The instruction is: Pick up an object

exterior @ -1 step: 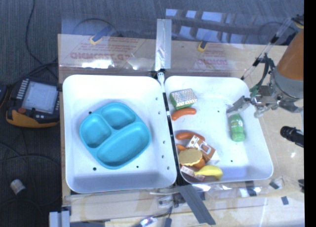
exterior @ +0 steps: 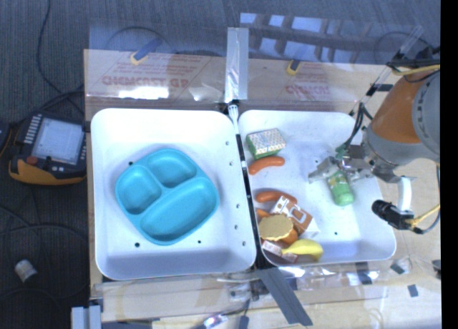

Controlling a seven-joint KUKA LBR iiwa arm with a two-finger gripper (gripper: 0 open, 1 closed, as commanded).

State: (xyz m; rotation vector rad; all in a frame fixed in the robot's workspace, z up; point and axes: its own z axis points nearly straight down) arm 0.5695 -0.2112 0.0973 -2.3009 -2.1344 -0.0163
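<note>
Reaching in from the right, a grey robot arm [exterior: 418, 116] with an orange band hangs over the right-hand of two shallow white bins on a workbench. The left bin [exterior: 107, 199] carries a blue divided plate [exterior: 167, 195] with three compartments, lying near its middle. The right bin [exterior: 372, 245] holds a scatter of toy food. A small checkered box [exterior: 265, 141] lies at the far left of that bin, close to the wall shared with the left bin, and an orange sausage [exterior: 265, 164] sits just in front of it. Nearer the camera, a second sausage [exterior: 267, 196], a brown-and-white wrapper [exterior: 295, 213], a round bun [exterior: 277, 229] and a yellow banana [exterior: 303, 250] crowd together in the near left corner. At the right side of the same bin, the gripper [exterior: 342, 170] is low over a green bottle [exterior: 342, 189], which lies on the bin floor, apart from the other pieces. Its metal fingers sit at the bottle's far end, but whether they are spread or closed on it cannot be made out from this angle. An orange-cased handheld screen [exterior: 49, 149] rests on the carpet, left of the bench.
</note>
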